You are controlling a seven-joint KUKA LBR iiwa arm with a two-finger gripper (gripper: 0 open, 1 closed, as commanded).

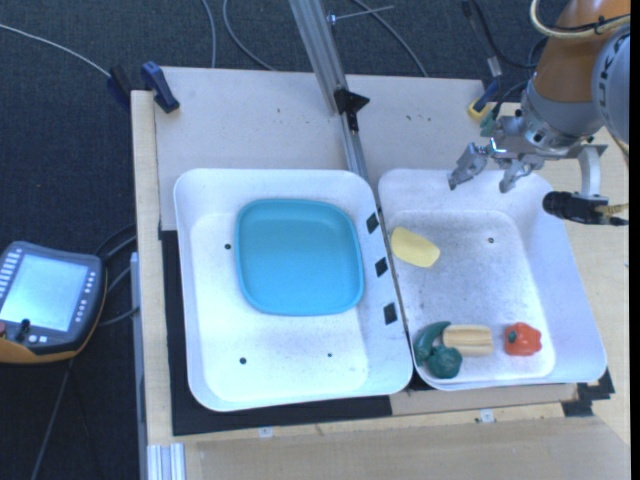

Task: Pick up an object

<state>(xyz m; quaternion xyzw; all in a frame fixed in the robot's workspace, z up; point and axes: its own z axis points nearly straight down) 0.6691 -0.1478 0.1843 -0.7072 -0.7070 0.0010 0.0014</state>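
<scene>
Hovering spread and bare, gripper (489, 173) over right bin's far rim, yellow piece (414, 247) well apart

light: bright, even | shadows: soft, faint | focus: slightly soft throughout

From my seat the right bin (560, 268) gives me the most room: its middle floor is bare from the far wall down to the near edge. The yellow piece (414, 247) sits tight against its left wall. Along the near wall a green vegetable (437, 351), a tan block (468, 340) touching it and a red pepper (521, 339) just beside form a row with little gap between. In the left bin (200, 298) the blue plate (299, 256) takes up the far half; its near half is open. A slanted metal post (325, 58) stands over the divide between the bins
</scene>
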